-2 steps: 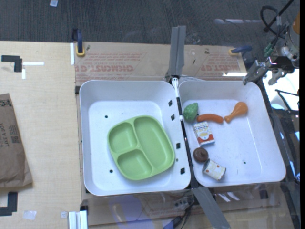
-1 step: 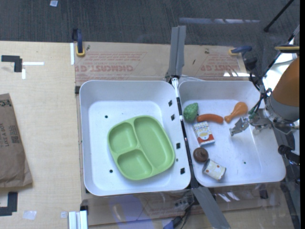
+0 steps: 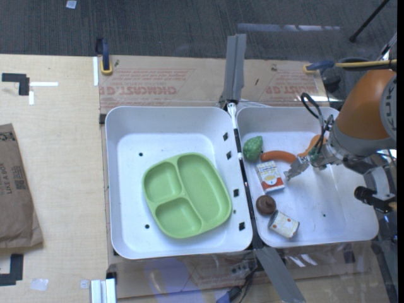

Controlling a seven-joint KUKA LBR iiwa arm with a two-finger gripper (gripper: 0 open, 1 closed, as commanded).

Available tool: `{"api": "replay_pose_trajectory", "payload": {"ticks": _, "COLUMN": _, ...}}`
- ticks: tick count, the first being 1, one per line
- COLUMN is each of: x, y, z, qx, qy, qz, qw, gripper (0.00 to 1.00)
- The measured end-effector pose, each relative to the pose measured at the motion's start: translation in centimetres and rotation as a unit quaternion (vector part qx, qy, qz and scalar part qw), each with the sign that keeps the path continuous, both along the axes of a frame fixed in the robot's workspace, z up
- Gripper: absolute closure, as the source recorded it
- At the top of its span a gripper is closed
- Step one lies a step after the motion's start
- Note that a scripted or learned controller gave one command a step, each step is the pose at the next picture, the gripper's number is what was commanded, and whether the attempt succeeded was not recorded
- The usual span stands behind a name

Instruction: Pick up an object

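Carrot (image 3: 278, 156) — slim, orange, lying beside the gripper (image 3: 295, 167).

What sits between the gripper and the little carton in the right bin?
Nothing visible does. The gripper hangs just right of the carton with bare bin floor between them. The orange carrot lies close behind that gap and the green vegetable is further left, neither across the path.

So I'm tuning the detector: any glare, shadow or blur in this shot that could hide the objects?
Camera view: even, soft lighting; the right bin shows only faint shadows beside the items; the green tray is sharp and glare-free; the gripper looks slightly soft; reflections streak the clear strip along the bottom edge.
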State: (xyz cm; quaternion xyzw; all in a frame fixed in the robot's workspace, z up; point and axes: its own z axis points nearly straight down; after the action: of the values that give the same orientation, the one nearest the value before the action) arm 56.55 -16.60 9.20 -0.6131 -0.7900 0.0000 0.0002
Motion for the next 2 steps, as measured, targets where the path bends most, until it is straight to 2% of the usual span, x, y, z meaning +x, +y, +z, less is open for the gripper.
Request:
{"api": "replay_pose_trajectory", "payload": {"ticks": 1, "x": 5.24, "y": -5.03, "z": 0.06, "qx": 0.0002, "qy": -0.001, "qz": 0.006, "qw": 1.0, "gripper": 0.0}}
{"api": "replay_pose_trajectory", "payload": {"ticks": 2, "x": 5.27, "y": -5.1, "z": 1.01, "qx": -0.0007, "qy": -0.002, "qz": 0.006, "qw": 1.0, "gripper": 1.0}}
